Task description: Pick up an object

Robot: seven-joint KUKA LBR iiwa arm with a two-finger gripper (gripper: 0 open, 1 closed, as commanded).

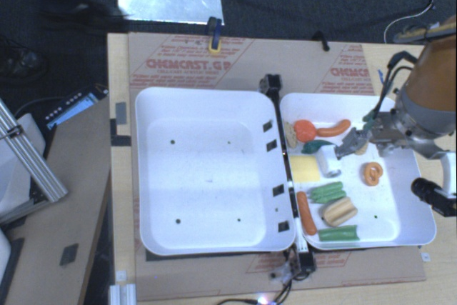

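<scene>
Two white bins on bench; toy food in right bin (pixel 410 225).
Gripper (pixel 350 145) hangs over its far part, finger state cannot be told. Counted: one tomato (pixel 305 130), two sausages (pixel 333 128), one cheese slice (pixel 304 169), one bread roll (pixel 339 211), one pretzel (pixel 372 173), two green pieces (pixel 326 191).

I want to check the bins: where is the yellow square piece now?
The yellow square piece lies in the right bin, near its left wall, just above the green beans and below the tomato.
</scene>
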